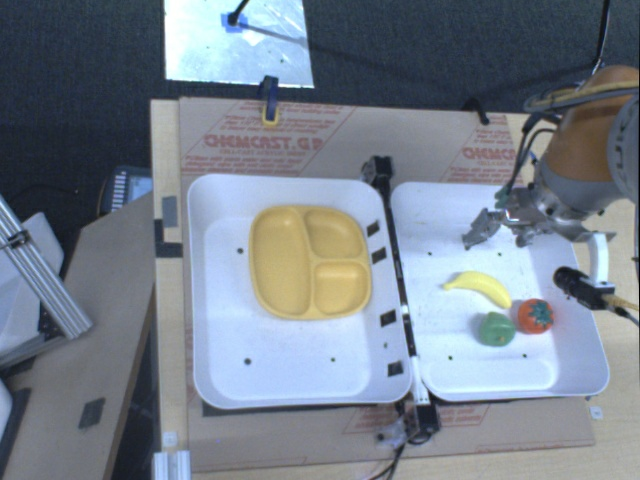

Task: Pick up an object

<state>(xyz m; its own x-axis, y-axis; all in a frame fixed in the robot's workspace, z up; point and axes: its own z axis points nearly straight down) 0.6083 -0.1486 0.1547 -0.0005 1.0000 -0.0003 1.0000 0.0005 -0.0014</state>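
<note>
Start at your left: the left bin (215,268) holds only a yellow divided plate (308,261), lying flat near the middle, and nothing there looks like the arm's concern for now. The black divider (392,268) runs between the two bins and keeps the contents apart. Moving into the right bin (570,368), you find the candidates grouped low and toward the right: a banana (479,286), then a green fruit (494,328) just below it, and a red tomato (534,315) next to the green one, touching or nearly so (that crowding could make either a harder grab). The banana lies freer, so you may judge it the easier pick. The gripper (482,227) hangs above bare bin floor, up-left of the banana, carrying nothing. I cannot tell how far its jaws are parted.
</note>
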